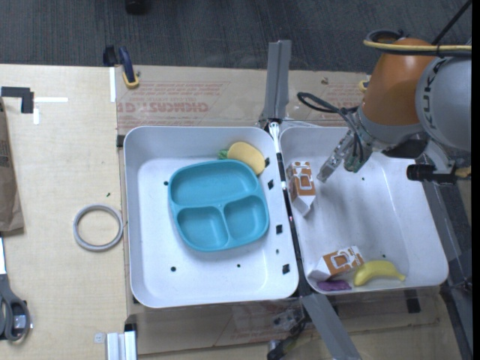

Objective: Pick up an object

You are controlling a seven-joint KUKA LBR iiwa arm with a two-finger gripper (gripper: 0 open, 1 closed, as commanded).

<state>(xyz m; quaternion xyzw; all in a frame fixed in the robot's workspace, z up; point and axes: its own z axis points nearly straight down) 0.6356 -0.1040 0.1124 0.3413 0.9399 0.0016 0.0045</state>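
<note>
My gripper [335, 163] hangs over the back of the right bin [390, 216], fingers pointing down and left, with nothing visible between them. A white and orange carton [301, 182] leans against the bin's left wall, just left of the fingertips. At the bin's front lie a second orange and white carton [343, 262], a yellow banana [379, 273] and a purple item [332, 283]. In the left bin [150, 223] a blue divided plate [218, 205] rests in the middle, with a yellow lemon-like fruit [247, 156] at its back right beside a bit of green.
A metal post [278, 81] rises behind the divide between the bins. A roll of tape [98, 226] lies on the bench left of the bins, scissors [13, 313] at the lower left. The grey and orange arm [405, 81] fills the upper right.
</note>
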